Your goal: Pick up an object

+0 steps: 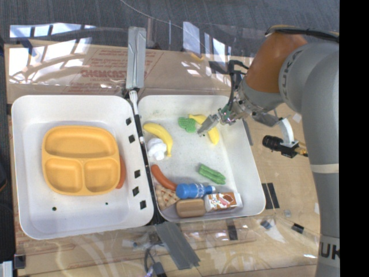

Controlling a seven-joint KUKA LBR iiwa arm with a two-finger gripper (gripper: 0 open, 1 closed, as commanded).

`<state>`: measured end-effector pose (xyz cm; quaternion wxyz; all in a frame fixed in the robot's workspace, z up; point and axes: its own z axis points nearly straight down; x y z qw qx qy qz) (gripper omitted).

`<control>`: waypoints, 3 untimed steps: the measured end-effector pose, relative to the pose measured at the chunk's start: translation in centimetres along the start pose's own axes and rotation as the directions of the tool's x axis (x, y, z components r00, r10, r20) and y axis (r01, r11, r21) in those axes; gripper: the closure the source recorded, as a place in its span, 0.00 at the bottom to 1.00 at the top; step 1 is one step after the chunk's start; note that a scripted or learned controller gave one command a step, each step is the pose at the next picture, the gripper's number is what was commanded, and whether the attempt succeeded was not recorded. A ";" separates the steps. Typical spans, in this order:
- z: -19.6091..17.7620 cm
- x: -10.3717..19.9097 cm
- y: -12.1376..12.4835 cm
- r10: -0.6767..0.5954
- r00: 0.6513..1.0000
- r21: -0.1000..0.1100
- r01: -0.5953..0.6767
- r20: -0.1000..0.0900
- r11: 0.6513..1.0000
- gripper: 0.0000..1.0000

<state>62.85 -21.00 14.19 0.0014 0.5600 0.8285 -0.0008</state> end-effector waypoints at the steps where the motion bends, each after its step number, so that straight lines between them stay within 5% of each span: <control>1: 4.9 -1.1 2.7 0.290 0.957 0.000 -0.290 -0.002 0.957 0.00; 2: 3.8 -1.0 2.9 0.284 0.959 0.000 -0.284 -0.003 0.959 1.00; 3: -7.2 5.3 5.4 0.658 0.753 -0.001 -0.658 -0.003 0.753 1.00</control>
